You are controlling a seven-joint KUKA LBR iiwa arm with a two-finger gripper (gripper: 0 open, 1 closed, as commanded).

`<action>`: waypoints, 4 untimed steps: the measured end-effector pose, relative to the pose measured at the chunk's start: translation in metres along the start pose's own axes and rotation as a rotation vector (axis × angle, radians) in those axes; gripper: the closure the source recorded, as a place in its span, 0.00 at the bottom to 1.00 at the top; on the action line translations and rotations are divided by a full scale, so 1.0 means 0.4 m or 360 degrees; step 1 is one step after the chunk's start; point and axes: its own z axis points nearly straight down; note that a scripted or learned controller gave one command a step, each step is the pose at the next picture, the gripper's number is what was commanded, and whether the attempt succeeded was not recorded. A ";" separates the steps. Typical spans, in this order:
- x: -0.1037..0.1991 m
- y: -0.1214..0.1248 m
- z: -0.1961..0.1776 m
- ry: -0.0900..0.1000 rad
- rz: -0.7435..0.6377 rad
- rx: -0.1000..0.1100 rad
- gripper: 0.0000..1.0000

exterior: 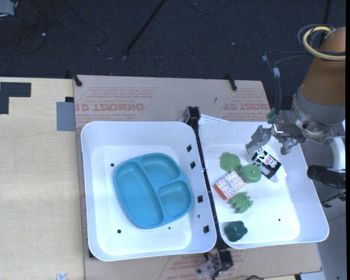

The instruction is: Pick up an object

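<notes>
Jaws [272, 137] spread (nothing gripped) above black-white box [266, 161] in rt bin [306, 229]

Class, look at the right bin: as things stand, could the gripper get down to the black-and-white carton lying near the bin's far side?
Probably yes. The gripper hangs just above the black-and-white carton, with nothing lying on it; only the round green piece touches its near side.

A divided plate [152, 189] lies in the left bin [99, 156]; several small toys [241, 201] cluster in the right bin [291, 220].
</notes>
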 end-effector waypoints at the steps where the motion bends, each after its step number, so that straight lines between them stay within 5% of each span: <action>1: 0.000 0.004 -0.015 -0.0002 -0.0003 -0.0018 0.00; 3: 0.036 0.003 0.286 0.0000 0.0004 -0.0007 0.00; 4: 0.029 0.019 0.390 -0.0006 0.0003 -0.0040 0.00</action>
